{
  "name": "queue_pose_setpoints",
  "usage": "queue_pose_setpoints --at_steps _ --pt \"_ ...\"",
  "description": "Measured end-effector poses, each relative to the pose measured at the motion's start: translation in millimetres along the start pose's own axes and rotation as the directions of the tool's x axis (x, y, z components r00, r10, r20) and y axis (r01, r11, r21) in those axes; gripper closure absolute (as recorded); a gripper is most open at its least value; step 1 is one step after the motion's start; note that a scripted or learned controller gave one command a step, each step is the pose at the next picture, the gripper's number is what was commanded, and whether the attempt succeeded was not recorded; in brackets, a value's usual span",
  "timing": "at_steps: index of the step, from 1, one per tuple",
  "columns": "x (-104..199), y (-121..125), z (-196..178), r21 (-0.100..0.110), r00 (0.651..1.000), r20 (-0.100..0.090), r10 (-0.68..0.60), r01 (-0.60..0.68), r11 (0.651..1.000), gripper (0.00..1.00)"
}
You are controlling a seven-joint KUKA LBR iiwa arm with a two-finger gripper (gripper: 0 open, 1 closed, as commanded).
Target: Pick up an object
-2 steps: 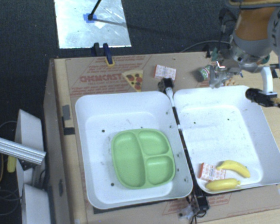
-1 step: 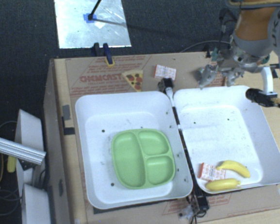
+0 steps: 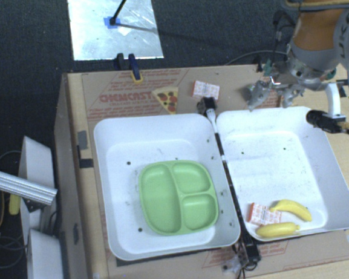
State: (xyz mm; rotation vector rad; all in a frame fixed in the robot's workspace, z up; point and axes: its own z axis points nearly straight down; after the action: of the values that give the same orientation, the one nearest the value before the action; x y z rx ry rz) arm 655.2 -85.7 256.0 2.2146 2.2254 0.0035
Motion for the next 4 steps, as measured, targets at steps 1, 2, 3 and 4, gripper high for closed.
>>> queue_pose_setpoints --at_steps 1,2,3,4 --pt "0.0 0.0 0.0 0.000 1.000 0.000 0.000 0.000 1.000 0.00" --pt "0.0 0.0 0.0 0.000 1.000 0.000 0.000 0.000 1.000 0.00" --pt "0.0 0.0 0.0 0.000 1.000 0.000 0.000 0.000 1.000 0.00" --pt "0.0 0.0 0.0 0.000 1.000 0.000 0.000 0.000 1.000 0.00"
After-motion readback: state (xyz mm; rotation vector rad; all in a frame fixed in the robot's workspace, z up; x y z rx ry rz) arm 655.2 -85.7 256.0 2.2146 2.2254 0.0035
